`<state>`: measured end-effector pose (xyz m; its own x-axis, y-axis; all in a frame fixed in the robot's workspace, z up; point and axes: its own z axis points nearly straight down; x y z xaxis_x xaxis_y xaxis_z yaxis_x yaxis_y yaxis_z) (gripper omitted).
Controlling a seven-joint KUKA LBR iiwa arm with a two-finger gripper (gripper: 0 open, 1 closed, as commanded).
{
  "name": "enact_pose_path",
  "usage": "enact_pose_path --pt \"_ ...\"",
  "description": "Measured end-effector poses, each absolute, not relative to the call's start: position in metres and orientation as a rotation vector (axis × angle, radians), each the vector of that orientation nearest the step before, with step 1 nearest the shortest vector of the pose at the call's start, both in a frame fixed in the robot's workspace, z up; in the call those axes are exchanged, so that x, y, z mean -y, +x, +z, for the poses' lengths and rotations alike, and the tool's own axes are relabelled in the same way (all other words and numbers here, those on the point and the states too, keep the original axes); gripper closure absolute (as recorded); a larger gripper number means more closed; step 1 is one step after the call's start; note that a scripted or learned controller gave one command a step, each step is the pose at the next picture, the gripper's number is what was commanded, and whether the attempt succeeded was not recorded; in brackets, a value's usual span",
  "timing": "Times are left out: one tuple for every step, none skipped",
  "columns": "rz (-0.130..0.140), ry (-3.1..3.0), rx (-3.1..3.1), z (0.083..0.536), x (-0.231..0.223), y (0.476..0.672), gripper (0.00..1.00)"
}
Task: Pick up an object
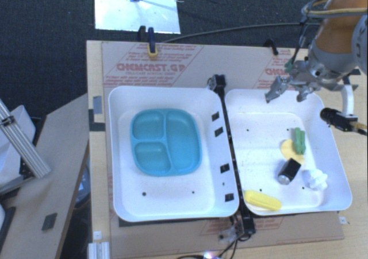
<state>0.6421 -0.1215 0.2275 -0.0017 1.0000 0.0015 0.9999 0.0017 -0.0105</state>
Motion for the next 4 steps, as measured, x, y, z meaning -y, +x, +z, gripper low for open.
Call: enact_pose_path --pt "-0.002 -2.218 2.227 0.235 0.121 0.645 0.00" --pt "0.002 -2.220 2.223 0.193 0.123 0.643 0.00" --pt "0.002 -2.220 2.222 0.138 0.131 0.638 0.00" --pt "0.000 -2.220 2.223 0.087 0.131 0.639 0.00"
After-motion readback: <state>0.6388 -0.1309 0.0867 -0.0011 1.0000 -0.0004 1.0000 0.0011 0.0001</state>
